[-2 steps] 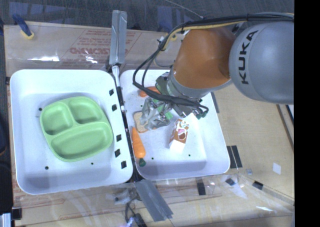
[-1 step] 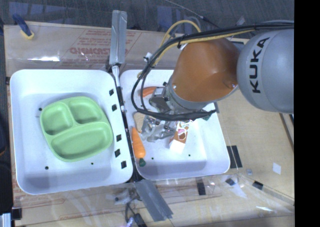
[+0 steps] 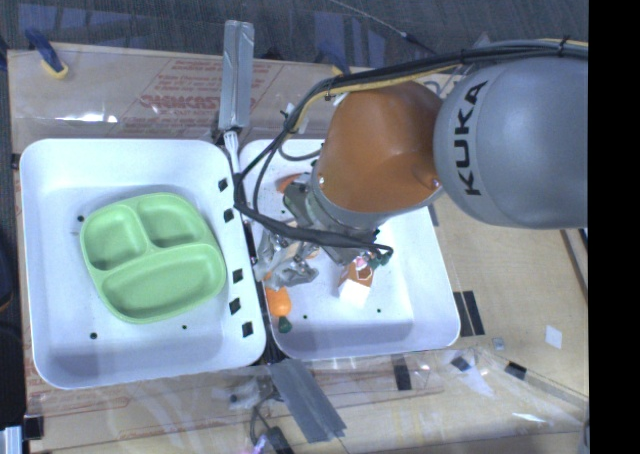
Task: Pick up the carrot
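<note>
Even, bright overhead light fills the scene, with no hard shadows. The two white bins [image 3: 60, 342] come close to washing out, their walls showing only faint grey shading. Soft sheen lies on the grey arm [image 3: 520, 142] and its orange band [image 3: 385, 152], which darkens toward its lower edge. Beneath the arm, the right bin falls into mild shade, and the gripper [image 3: 290, 264] there looks murky, perhaps slightly blurred. Clear plastic on the bench [image 3: 130, 92] gives pale glare streaks. The green tray [image 3: 150, 257] reads crisply. Overall sharpness is modest, with fine detail grainy.
</note>
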Action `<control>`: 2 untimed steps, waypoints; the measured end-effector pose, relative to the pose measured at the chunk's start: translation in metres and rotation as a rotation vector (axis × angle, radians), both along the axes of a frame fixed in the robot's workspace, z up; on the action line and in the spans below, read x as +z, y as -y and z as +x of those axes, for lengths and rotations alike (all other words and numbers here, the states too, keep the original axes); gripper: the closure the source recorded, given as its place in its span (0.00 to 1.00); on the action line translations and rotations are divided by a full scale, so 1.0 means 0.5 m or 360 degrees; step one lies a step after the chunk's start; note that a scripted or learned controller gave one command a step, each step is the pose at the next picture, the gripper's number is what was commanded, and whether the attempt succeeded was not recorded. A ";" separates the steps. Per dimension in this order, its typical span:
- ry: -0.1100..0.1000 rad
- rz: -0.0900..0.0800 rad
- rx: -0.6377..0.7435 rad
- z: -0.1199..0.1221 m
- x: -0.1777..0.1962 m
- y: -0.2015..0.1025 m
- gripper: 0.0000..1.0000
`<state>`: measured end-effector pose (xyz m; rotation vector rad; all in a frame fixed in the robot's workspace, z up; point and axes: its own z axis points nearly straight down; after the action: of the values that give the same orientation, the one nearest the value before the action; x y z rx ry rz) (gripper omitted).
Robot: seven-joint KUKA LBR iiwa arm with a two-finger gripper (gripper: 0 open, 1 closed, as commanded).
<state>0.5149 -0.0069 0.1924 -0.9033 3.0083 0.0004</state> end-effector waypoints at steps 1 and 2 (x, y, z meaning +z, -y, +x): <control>0.0010 0.0003 -0.0070 0.001 0.118 -0.143 1.00; -0.0001 0.0001 -0.0079 0.083 0.056 -0.183 1.00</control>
<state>0.5565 0.0848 0.2203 -0.8285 3.0304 0.0015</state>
